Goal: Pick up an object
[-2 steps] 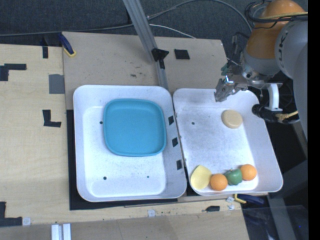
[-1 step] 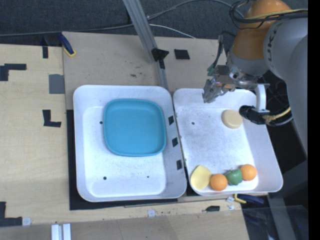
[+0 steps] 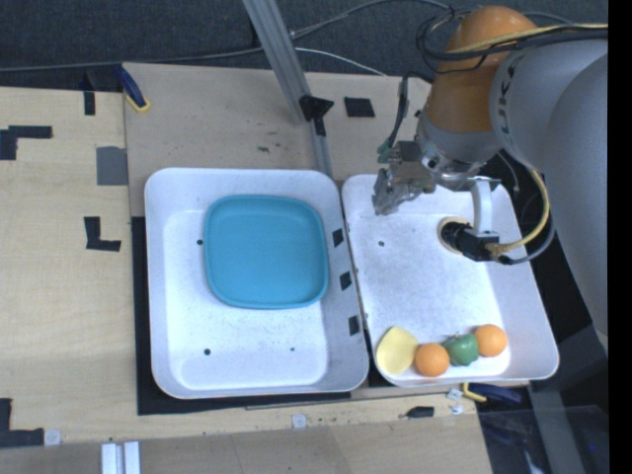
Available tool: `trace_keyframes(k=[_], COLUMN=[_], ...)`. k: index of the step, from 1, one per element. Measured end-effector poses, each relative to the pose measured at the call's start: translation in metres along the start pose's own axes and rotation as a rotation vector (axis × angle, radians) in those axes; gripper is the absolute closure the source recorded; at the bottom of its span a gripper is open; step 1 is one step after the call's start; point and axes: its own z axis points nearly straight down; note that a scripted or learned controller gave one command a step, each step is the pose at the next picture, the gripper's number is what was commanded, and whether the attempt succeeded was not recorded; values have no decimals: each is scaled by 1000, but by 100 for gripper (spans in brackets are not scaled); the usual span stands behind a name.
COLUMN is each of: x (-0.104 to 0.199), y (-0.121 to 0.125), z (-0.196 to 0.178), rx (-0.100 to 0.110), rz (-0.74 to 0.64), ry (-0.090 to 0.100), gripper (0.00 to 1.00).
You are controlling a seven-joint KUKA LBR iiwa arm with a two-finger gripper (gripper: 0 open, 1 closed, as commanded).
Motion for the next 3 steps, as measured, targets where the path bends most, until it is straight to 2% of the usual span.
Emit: trace_keyframes(k=[3], x=[141], y=[-61], z=[-32], rx=[0], rz=[-1], ry=[0], gripper=[100])
